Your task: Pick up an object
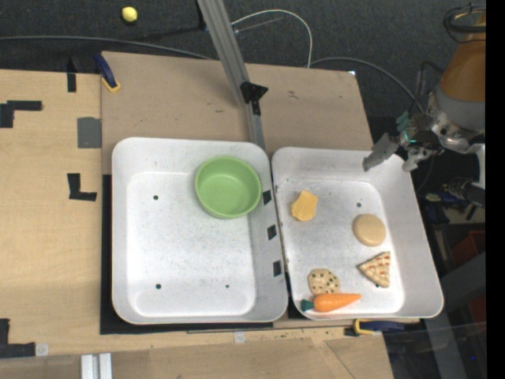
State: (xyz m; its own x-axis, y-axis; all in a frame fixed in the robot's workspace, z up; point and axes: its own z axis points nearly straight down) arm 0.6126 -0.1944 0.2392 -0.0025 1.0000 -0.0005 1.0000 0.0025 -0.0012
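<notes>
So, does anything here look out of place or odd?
A small yellow ball lies on the dark floor beyond the bench, away from both bins. The carrot rests against the right bin's near wall. Otherwise nothing looks spilled.

Left bin (pixel 134 235): one green bowl (pixel 228 186), upright, in the upper right part, near the dividing wall.

Right bin (pixel 418 235): a yellow chunk (pixel 304 206) at upper left; a round tan disc (pixel 368 230) toward the right side; a triangular cracker-like wedge (pixel 376 268) just below the disc; a round speckled cookie (pixel 322 279) near the lower edge; an orange carrot (pixel 338 301) lying flat just below the cookie, against the bottom wall.
</notes>
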